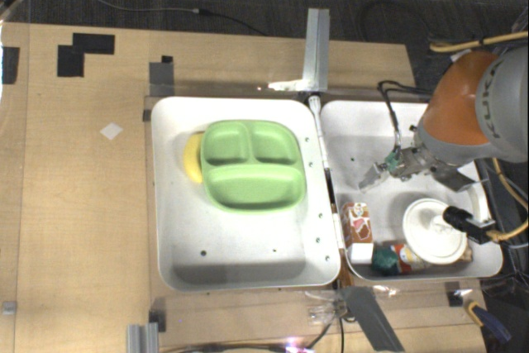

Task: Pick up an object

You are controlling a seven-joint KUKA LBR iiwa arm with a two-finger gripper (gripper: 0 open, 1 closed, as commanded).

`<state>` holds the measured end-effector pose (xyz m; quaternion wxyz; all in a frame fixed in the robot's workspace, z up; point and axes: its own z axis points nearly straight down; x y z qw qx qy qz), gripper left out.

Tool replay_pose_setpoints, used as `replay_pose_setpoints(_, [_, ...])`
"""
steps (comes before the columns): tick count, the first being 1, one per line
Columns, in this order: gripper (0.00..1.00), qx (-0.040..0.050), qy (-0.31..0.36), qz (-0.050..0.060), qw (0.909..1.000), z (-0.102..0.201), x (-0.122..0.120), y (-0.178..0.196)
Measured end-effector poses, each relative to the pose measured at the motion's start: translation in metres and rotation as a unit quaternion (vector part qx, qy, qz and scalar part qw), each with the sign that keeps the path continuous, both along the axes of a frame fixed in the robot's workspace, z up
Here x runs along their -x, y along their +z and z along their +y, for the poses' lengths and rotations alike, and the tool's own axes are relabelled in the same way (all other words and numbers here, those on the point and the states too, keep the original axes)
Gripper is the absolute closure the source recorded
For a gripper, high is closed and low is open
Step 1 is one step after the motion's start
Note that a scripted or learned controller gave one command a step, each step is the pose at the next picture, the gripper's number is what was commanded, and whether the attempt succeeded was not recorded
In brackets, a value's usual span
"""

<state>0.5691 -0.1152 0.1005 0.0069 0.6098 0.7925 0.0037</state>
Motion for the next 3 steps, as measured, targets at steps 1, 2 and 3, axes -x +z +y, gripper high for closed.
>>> replay_pose_setpoints(1, [0.00,0.0004,0.134,0.006,0.9910,0.001,-0.042,-0.003])
replay_pose_setpoints(2, [0.00,0.0018,0.203,0.005,0.9792,-0.065,-0.074,0.001])
replay_pose_setpoints(3, [0.00,-0.0008,0.061,0.004,0.9981,-0.003,-0.020,-0.013])
